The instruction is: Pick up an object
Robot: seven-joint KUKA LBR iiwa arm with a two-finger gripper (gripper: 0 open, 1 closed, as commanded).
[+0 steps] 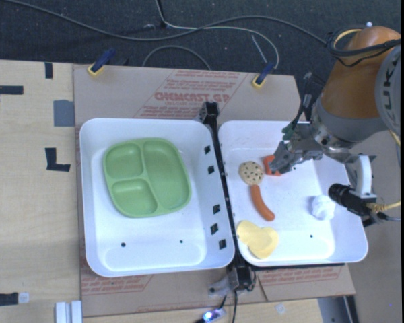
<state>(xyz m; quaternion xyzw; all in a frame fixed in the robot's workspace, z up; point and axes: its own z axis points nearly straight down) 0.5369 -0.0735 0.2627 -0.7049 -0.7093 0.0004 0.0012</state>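
My gripper (pixel 281 161) hangs low over the upper middle of the right bin (pixel 343 247). A small red-orange object (pixel 273 169) lies right at its tip; how the gripper stands on it is hidden by the gripper body. Just left of the tip sits a round speckled cookie (pixel 251 173). An orange sausage (pixel 262 204) lies below the cookie, slanting toward the lower right. Near the bin's front wall rests a pale yellow piece (pixel 258 239). A small white object (pixel 320 207) sits at the right side of the bin.
The left bin (pixel 94 247) holds a green divided plate (pixel 147 177). A black divider (pixel 219 180) runs between the two bins. The arm's orange band (pixel 357 66) and grey wrist reach in from the right, with a black cable fitting (pixel 347 197) above the bin's right rim.
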